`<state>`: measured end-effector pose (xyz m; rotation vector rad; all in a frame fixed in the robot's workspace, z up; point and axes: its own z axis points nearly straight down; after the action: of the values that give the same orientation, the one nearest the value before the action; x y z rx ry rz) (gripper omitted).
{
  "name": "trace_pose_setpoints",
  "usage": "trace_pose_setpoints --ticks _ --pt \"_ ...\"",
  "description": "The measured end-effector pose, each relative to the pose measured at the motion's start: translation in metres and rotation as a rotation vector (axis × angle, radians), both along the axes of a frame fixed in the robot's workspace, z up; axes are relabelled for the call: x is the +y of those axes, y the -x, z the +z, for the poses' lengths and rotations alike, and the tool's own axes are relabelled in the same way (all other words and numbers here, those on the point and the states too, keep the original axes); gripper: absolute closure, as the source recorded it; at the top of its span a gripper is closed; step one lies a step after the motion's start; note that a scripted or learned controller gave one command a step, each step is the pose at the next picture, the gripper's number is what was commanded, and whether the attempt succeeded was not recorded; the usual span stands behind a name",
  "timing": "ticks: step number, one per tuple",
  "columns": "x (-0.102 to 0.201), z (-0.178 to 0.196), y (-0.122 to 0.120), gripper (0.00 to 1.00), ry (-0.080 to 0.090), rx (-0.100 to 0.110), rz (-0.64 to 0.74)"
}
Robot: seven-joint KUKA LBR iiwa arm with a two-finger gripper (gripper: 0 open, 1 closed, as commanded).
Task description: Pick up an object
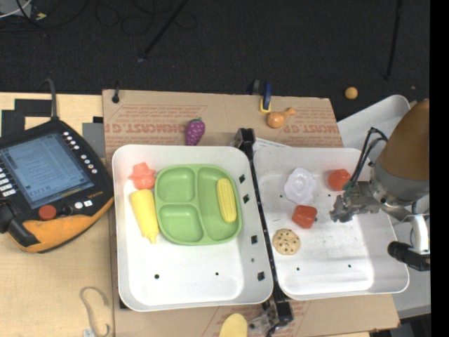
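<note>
Hovering beside a small red block [304,216], the hand [342,210]; grip unclear.

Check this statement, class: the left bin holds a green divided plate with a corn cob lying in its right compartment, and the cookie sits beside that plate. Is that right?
One detail is wrong. In the camera view the cookie lies in the right bin, not beside the plate. The rest stands: the left bin holds the green divided plate, with the corn cob in its right compartment.
</note>
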<state>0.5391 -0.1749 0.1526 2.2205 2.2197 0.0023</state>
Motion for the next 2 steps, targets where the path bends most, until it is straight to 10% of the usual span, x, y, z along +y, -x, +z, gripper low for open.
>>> trace_pose_setpoints --ticks 2 --pt "-0.002 0.077 0.008 1.0 0.0 0.001 0.001"
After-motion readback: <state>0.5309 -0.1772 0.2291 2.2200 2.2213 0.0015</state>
